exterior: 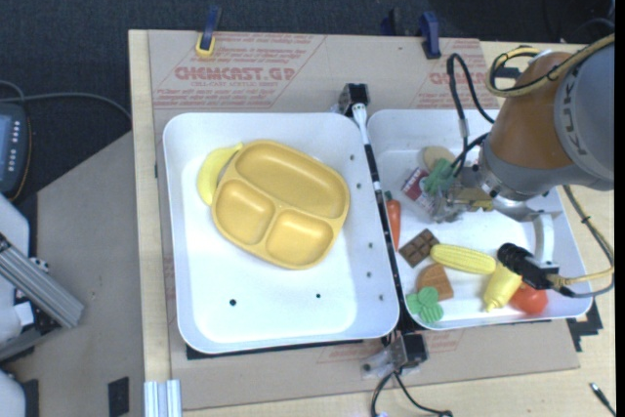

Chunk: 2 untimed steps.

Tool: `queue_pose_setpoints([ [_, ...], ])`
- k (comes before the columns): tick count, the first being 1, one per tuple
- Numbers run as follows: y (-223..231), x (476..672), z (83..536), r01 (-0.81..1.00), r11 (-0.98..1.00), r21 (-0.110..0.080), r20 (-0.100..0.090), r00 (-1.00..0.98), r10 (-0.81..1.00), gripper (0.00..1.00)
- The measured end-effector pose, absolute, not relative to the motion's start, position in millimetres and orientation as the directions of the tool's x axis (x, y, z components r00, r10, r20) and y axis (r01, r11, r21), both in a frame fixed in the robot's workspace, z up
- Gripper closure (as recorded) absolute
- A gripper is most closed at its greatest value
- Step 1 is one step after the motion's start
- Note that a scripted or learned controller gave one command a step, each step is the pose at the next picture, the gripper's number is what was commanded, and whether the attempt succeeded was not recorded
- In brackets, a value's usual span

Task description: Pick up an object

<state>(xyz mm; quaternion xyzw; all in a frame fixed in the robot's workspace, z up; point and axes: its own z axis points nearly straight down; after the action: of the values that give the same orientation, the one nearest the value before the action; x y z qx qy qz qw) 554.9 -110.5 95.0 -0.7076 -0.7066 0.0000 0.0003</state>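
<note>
My gripper hangs low over the middle of the right bin, under the grey arm with its orange band. It sits right beside a green toy and a small red-and-white packet. A beige round piece lies just behind them. In the front of the bin lie a corn cob, a brown chocolate piece, a yellow bottle, a red tomato, a green leafy toy and an orange carrot.
The left bin bears a yellow divided plate lying over a smaller yellow dish. A black divider rail runs between the bins. Black cables loop over the right bin's far side.
</note>
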Motion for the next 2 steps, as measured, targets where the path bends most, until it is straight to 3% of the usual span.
queue_pose_setpoints([
  [2, -112.5, 561.8, 223.1, 1.0, 0.001, 0.009, -0.002, -0.001, 1.0, 1.0],
])
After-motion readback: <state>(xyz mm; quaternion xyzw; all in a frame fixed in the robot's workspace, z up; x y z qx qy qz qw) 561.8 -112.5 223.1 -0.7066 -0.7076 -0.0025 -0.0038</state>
